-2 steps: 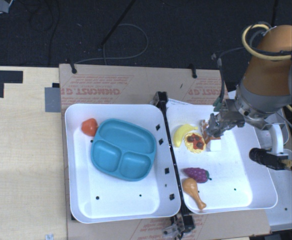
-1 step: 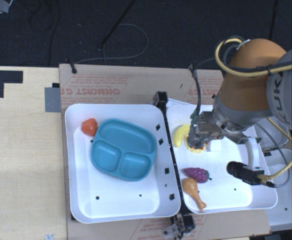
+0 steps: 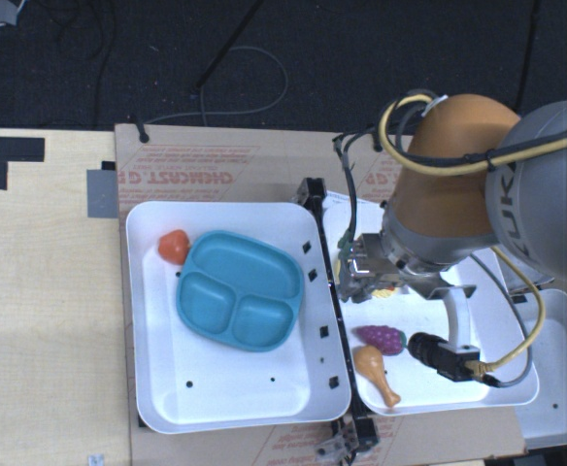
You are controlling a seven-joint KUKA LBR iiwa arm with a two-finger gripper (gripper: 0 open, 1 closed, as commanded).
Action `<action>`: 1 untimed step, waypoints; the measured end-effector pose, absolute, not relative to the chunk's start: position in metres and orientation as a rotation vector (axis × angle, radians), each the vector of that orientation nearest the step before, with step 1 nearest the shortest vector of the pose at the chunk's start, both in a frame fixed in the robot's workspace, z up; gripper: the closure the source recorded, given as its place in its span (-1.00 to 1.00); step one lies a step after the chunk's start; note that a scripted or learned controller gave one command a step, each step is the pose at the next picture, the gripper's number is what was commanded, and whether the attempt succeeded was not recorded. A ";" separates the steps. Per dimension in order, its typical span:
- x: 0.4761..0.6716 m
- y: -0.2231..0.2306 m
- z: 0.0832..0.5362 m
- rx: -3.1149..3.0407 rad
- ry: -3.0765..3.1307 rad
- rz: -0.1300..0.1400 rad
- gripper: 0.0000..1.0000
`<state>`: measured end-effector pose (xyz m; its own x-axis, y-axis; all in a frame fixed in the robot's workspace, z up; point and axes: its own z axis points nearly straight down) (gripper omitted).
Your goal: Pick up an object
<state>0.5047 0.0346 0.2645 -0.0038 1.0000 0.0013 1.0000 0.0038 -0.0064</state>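
Looming closest to the lens, the arm (image 3: 458, 183) reaches in from the right and bends down over the right bin (image 3: 463, 394), its orange-banded wrist tipped toward that bin's left wall. The gripper (image 3: 359, 270) hangs low at the bin's upper left, just beside the divider between the two bins. Its metal end is turned away and shadowed, so I cannot tell whether it is spread or pressed together, and nothing can be seen held in it.

This looks like the approach step, with no grasp made yet. A small yellow thing (image 3: 385, 292) peeks out just beside the gripper and seems the likeliest target. A bunch of purple grapes (image 3: 381, 338) and a tan drumstick (image 3: 376, 372) lie nearer the front of the same bin. The next move probably calls for centring over one item, lowering, then closing.

The left bin (image 3: 225, 401) holds a blue divided plate (image 3: 240, 289) and a red-orange ball (image 3: 174, 247), well apart from the gripper.
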 end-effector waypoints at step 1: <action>0.483 0.078 0.247 -2.214 -2.221 0.007 1.00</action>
